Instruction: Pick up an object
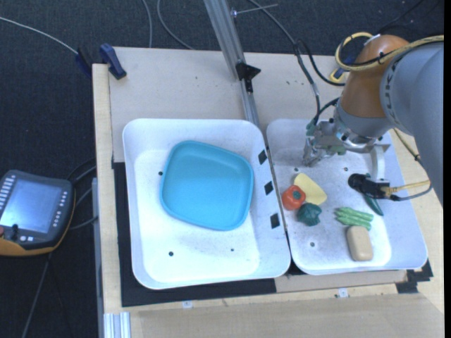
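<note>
Overhead, the gripper (312,155) is hanging low in the right bin (402,248), near its upper left corner; whether it is clenched or released, I cannot tell. Below it, a yellow piece (312,187), red toy (292,198) and dark green toy (309,215) are clustering together. Farther down to its right a green pod (353,217) and beige block (359,243) are lying, while the blue plate (206,184) is sitting in the left bin (141,178), well apart.

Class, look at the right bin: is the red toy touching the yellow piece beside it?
Touching. In the camera view the red toy sits right against the lower left edge of the yellow piece, with no white bin floor showing between them.
</note>
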